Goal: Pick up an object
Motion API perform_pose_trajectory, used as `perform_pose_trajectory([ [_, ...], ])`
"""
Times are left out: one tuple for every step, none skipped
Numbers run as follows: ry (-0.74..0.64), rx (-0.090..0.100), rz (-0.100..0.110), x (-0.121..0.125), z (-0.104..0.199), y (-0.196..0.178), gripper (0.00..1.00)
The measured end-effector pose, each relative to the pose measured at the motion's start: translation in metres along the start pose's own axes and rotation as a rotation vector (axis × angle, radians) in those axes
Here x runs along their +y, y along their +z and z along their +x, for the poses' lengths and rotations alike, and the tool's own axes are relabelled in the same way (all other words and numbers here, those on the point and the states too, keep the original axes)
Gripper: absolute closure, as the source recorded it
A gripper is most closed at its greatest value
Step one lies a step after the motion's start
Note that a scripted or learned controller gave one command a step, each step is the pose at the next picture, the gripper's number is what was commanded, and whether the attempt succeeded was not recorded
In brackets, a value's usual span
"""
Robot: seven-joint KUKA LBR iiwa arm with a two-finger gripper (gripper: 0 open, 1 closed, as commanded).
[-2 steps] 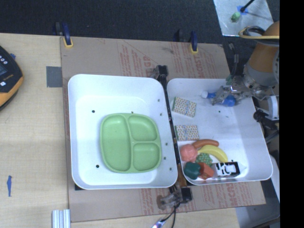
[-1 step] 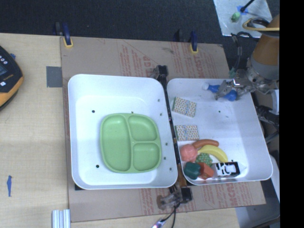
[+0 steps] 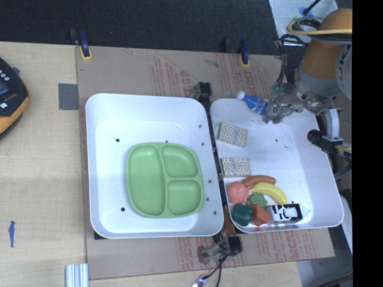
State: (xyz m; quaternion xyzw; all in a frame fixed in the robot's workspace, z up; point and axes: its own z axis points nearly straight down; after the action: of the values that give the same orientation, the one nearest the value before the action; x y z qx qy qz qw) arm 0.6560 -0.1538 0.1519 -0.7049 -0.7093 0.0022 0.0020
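Over the right bin's (image 3: 323, 178) far corner the gripper (image 3: 276, 113) is seen low, just beside a small blue-and-white bottle (image 3: 252, 102) lying on the rim; finger state cannot be told. Two patterned packets (image 3: 232, 134) are noted mid-bin. Toy food, including a banana (image 3: 269, 191), is piled at the near corner. A green divided plate (image 3: 163, 179) is recorded in the left bin (image 3: 102, 160).

left bin (image 3: 102, 160): divided plate (image 3: 163, 179) | right bin (image 3: 311, 166): toys heaped at near-left corner
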Motion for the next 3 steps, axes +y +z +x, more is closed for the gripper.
perform_pose_trajectory([
  [0.0,0.0,-0.001,0.0,0.0,0.0,0.0],
  [0.003,-0.001,-0.004,-0.006,-0.054,-0.012,0.0],
  [0.001,-0.001,-0.002,0.001,0.026,0.043,0.0],
])
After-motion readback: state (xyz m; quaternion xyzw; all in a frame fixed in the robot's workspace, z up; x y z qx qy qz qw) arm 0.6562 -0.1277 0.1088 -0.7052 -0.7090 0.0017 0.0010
